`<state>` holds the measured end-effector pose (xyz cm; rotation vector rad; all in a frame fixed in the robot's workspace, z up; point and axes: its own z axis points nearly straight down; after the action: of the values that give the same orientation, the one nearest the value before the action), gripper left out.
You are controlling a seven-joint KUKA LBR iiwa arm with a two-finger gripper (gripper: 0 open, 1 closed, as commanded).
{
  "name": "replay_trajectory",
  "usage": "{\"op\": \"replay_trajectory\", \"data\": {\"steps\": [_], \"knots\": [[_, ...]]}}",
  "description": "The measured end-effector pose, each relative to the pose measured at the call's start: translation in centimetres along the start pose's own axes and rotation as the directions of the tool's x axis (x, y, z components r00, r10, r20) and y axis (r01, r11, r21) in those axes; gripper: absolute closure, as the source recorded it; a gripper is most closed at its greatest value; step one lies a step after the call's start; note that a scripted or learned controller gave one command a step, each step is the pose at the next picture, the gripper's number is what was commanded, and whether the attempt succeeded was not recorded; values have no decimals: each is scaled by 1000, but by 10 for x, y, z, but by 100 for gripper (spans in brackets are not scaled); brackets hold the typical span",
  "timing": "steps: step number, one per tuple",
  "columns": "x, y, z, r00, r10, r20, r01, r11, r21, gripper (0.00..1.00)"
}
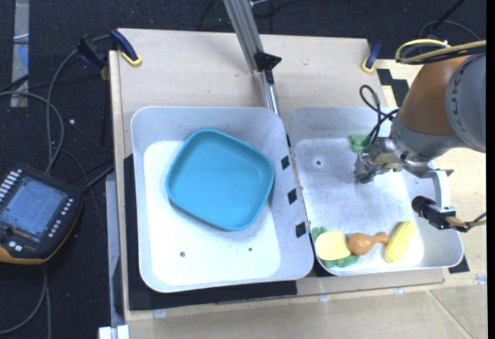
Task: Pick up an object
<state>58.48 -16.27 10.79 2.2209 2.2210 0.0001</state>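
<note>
Two shallow white bins side by side on the bench: left bin holding a turquoise square plastic plate, right bin holding the pickable things. Along its near edge, a flat yellow-green round piece, an orange-brown pear-shaped toy and a yellow oblong toy like a corn cob, close together, the first two touching. A small green object near the far side, partly hidden by the arm.

Grey two-finger gripper low over bare bin floor in the middle of the right bin, nothing visible between its fingers; jaw spacing impossible to tell.

Probably approach stage, no grasp made. Next: choosing one target, centring above it, descending, closing squarely without nudging neighbours.
</note>
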Motion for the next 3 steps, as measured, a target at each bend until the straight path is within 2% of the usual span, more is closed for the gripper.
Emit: {"op": "replay_trajectory", "data": {"steps": [3], "knots": [[-13, 8, -153, 1000, 0, 0, 0, 1000, -4, 100]]}}
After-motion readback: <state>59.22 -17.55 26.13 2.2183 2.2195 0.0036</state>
